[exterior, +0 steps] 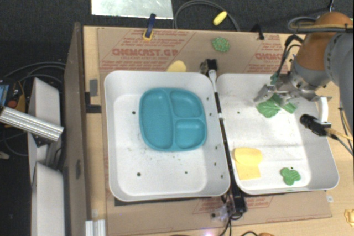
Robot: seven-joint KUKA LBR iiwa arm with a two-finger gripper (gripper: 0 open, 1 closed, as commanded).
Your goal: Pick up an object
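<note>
From the fixed camera above the bench, two shallow white bins are sitting side by side: the left bin (119, 135) is filling the middle of the frame and the right bin (315, 174) is lying toward the right. A blue divided plate (172, 119) is lying flat in the left bin, its three compartments facing up.

The arm (323, 55) is reaching in from the upper right of the frame, grey with an orange band showing near the top. Its gripper (275, 94) is hanging low over the upper part of the right bin, right at a green leafy object (271, 108). The metal of the gripper is overlapping the top of that green object, so they are looking as if they are touching, but whether the pincer is released, clenched or grasping the object cannot be told from this slanted view.

Lower in the right bin, a yellow flat object (247, 162) is lying near the bin's left wall, and a small green object (290, 176) is resting near the lower right corner, well apart from the gripper.

Beyond the bins, on the brown board at the top of the frame, a round green object (221, 45) and a yellow piece (177, 67) are lying just outside the bins' upper edges.
</note>
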